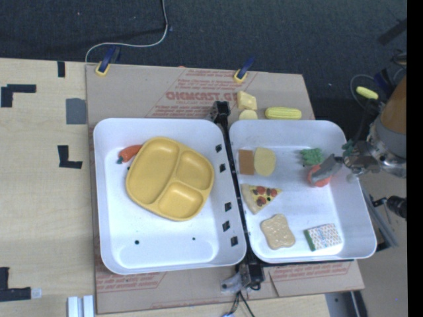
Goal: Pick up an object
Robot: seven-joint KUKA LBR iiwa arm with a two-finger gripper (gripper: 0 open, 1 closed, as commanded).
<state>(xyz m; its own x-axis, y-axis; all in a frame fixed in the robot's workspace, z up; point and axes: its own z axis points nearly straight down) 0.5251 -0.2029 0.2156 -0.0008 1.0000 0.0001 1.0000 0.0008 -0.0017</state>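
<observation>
The right bin (350, 203) holds several toy foods. There is a green broccoli piece (310, 156), a red piece (318, 177), a brown and yellow block (256, 162), a pizza slice (261, 195), a toast slice (277, 232) and a small patterned box (324, 236). My gripper (335, 166) reaches in over the bin's right rim, just above the red piece and right of the broccoli. It overlaps the red piece's upper edge, and I cannot make out whether it holds that piece.
The left bin (112, 216) holds a yellow divided plate (170, 178) and an orange carrot (130, 152) at its upper left. Behind the bins, on the cardboard, lie a corn cob (283, 113) and two pale yellow pieces (246, 101). Black clips (228, 197) line the seam between the bins.
</observation>
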